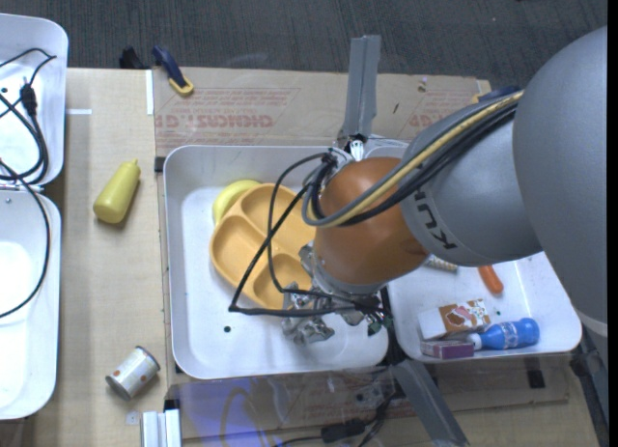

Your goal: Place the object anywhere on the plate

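White bin (pixel 193 339): gripper (pixel 319 324) hangs beside the plate (pixel 253 242) (jaw state untellable); you should shift plateward before any release.

You have bare floor in the left bin (pixel 198 339) at seven o'clock; the plate (pixel 253 242) and black cable (pixel 253 262) crowd the centre.

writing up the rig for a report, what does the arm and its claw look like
The arm is thick, rounded and grey, with a glossy orange band above the wrist and black lettering on the grey shell. Black and yellow cables run along it and loop by the band. The claw is a small dark metal assembly.
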Robot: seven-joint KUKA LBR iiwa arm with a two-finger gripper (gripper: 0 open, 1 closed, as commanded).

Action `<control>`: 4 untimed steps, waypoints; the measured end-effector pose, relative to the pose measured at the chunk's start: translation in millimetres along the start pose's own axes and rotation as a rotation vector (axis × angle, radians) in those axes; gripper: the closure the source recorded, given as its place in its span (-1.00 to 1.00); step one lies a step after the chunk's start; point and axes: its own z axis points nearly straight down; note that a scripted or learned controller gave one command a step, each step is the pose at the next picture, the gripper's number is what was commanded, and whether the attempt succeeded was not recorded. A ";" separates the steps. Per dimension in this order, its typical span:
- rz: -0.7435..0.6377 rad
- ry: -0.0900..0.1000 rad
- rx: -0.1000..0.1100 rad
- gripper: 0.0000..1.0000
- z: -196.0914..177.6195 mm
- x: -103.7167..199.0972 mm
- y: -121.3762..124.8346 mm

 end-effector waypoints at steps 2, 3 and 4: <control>-0.048 -0.019 0.008 1.00 -150.0 -34.9 7.4; -0.048 -0.019 0.008 -1.00 -150.0 -35.0 7.6; 0.167 -0.022 0.007 -1.00 -352.2 -63.5 -30.0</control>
